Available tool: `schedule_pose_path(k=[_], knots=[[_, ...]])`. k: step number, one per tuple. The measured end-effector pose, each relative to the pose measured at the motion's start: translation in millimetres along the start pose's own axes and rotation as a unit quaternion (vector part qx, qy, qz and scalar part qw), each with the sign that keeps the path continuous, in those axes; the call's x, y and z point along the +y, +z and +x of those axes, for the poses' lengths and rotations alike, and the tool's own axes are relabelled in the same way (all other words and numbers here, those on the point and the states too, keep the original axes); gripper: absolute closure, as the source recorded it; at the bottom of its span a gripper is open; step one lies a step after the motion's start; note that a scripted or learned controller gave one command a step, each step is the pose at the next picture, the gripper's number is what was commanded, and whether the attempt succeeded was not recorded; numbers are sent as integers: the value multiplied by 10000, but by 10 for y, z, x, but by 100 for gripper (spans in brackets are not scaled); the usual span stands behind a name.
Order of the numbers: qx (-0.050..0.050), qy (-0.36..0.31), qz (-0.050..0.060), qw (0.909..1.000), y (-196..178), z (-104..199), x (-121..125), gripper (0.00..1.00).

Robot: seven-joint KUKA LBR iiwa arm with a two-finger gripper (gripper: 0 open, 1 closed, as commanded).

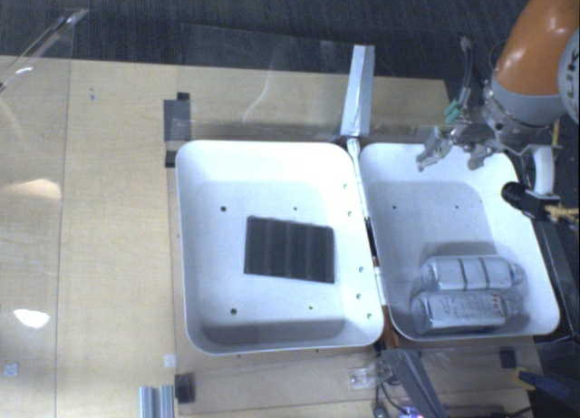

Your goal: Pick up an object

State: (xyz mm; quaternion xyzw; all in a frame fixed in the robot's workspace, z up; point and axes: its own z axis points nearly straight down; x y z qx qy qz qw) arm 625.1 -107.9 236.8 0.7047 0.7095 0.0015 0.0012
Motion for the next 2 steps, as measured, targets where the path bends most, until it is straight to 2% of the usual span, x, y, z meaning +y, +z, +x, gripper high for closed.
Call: schedule_pose_path(k=[1,2], knots=[[-8,-656,-26,9978,-1418,68,49,0],[1,-518,2,9987,-205,535,-576,0]])
